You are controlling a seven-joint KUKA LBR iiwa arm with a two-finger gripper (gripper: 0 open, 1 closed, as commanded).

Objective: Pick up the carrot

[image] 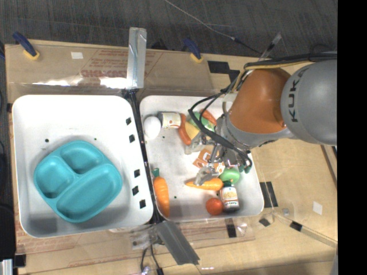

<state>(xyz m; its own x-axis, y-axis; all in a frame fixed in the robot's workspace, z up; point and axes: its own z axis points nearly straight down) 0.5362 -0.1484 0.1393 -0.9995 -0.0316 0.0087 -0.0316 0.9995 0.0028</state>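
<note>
I see the carrot (pixel 161 196) lying along the right bin's (pixel 172 211) near-left wall. My gripper (pixel 210 166) hovers further right over the toy pile; whether it's clamped or spread, I can't tell.

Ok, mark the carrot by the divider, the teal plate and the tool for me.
carrot (pixel 161 195), camera view, middle of its orange body.
teal plate (pixel 78 180), camera view, ridge between its compartments.
tool (pixel 213 166), camera view, its tip above the right bin's clutter.
</note>
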